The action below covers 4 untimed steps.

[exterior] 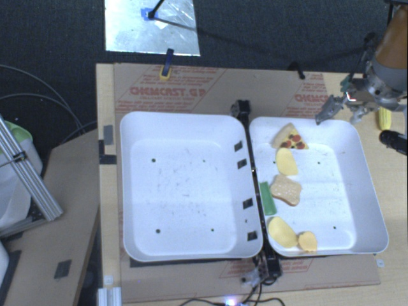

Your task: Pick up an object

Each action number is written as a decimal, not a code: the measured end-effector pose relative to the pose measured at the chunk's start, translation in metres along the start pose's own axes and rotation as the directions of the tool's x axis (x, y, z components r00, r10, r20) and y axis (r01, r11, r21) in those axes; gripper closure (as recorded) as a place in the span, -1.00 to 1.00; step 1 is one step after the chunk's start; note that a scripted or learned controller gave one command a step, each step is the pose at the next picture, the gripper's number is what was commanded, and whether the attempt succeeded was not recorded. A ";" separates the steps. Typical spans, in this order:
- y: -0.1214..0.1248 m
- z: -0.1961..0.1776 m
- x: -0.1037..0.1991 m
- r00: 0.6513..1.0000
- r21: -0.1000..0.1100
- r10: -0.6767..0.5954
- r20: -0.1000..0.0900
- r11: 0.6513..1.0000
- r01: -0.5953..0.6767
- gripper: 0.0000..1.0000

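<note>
The right bin (363,171) holds several food toys along its left side. A pizza slice (290,138) lies at the back, with a pale yellow piece (287,162) and a tan biscuit-like piece (285,190) in front of it. A green strip (267,197) rests against the left wall. Another yellow piece (282,233) and a small orange-yellow piece (307,241) sit at the front. My gripper (342,111) hangs above the bin's back right rim, open, with nothing between its fingers. It is to the right of and behind the pizza slice.
The left bin (127,171) stands beside the right one, joined by a black divider with clips (245,164). A shiny metal sheet (152,16) lies on the floor behind the bench. A metal frame (29,177) stands at the far left.
</note>
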State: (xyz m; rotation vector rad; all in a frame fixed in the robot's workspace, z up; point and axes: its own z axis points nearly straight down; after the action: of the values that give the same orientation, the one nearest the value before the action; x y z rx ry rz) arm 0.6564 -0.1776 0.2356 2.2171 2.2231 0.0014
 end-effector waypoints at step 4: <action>-0.092 0.045 0.134 1.000 -0.005 -0.006 -0.003 1.000 0.006 1.00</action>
State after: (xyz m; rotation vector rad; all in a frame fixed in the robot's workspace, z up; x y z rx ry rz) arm 0.5644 -0.0439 0.1901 2.2094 2.2286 0.0101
